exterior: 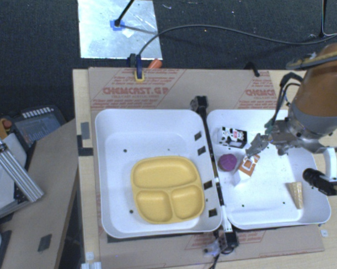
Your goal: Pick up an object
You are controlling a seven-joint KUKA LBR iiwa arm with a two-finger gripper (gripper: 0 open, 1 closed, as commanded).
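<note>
The tool point(256, 149) hangs low over the right bin point(320, 211), reaching in from the right so that its tip sits right at an orange-and-white packet point(248, 166). That packet looks like the likeliest thing to pick, though whether the tool is open, closed or gripping cannot be made out.

A purple round object point(228, 162) lies just beside the packet, and a black-and-white box point(233, 136) sits near the bin's far wall. A tan cone point(295, 194) lies well apart toward the near right corner. The yellow divided tray point(166, 188) rests alone in the left bin point(111, 161), away from the arm's reach.
</note>
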